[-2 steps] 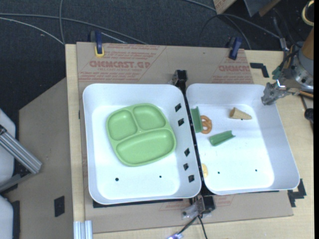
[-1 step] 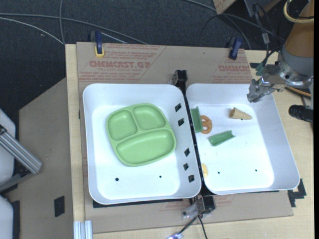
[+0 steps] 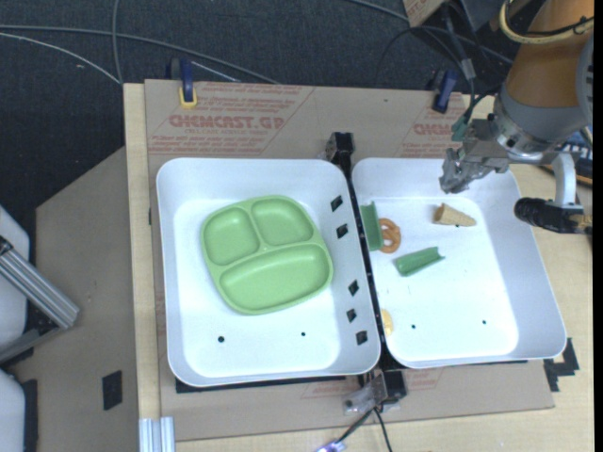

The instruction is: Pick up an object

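Bench (image 3: pixel 236 121) of brown board at the base, printed in red along the far edge, with a blue clamp (image 3: pixel 187 85) at the far left corner. On it, two shallow white bins side by side, touching along the middle seam. Left bin (image 3: pixel 188 328): a green divided plate (image 3: pixel 267 252) near the centre, three compartments, lying flat and tilted a little. Right bin (image 3: pixel 490 328): just beside the seam, a green strip (image 3: pixel 369 224) with an orange pretzel-shaped ring (image 3: pixel 388 236) touching its right side; lower and right of those, a green wedge-like piece (image 3: pixel 417 261), lying apart; farther right and nearer the far wall, a tan wedge (image 3: pixel 455 217); down near the front left corner, a small yellowish bit (image 3: pixel 386 322) against the seam. Above the far right part of that bin, gripper (image 3: pixel 459 179) pointing down, just above the tan wedge and apart from it, nothing visible between the fingers. Open or closed: cannot tell. Behind the gripper, grey wrist with orange band (image 3: pixel 556 36) reaching in from the right.
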Robot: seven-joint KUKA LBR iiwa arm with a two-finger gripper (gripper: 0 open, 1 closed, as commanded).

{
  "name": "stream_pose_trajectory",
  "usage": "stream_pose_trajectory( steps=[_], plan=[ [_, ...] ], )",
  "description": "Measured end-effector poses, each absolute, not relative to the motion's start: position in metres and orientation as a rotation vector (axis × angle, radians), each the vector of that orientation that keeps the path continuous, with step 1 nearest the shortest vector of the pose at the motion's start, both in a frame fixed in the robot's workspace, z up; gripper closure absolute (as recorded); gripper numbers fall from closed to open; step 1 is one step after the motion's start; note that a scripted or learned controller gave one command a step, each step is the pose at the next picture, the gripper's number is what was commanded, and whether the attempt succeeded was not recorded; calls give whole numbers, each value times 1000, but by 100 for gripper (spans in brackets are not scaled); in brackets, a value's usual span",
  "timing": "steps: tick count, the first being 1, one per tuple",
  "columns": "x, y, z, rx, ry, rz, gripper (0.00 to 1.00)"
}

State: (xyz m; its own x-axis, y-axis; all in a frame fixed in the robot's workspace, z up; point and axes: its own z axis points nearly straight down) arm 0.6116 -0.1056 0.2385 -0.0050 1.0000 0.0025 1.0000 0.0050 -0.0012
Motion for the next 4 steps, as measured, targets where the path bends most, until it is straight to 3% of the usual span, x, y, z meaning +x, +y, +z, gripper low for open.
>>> stream_pose_trajectory(
  steps=[1,4],
  plan=[
    [627,-52,239,-2217,-2227,-3,100],
    [634,92,215,-2217,-2225,-1,100]
  ],
)
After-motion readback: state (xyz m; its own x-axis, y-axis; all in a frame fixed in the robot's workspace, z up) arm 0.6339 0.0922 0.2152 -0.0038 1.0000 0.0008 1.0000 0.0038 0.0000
